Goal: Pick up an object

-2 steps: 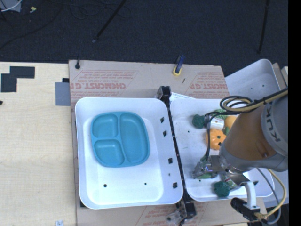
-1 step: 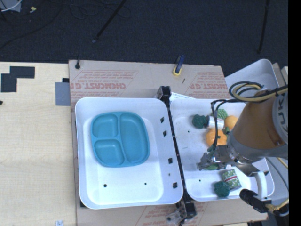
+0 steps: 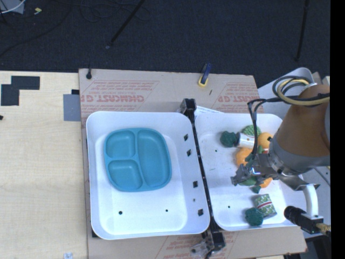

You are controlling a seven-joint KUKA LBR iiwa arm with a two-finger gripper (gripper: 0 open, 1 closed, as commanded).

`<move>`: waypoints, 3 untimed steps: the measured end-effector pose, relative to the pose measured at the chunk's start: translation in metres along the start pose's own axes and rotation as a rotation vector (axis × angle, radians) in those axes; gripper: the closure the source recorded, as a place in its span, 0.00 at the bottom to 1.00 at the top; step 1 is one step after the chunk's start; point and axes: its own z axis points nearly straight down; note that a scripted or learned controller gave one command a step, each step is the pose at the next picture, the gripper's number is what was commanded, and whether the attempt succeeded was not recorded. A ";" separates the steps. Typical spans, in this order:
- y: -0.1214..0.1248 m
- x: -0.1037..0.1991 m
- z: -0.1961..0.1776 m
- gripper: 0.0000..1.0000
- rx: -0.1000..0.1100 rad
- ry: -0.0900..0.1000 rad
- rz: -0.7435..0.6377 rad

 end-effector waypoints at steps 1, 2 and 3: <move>0.000 0.000 -0.012 1.00 0.004 0.000 0.001; 0.037 0.024 -0.007 1.00 0.005 0.001 -0.001; 0.080 0.051 -0.013 1.00 0.004 0.000 -0.001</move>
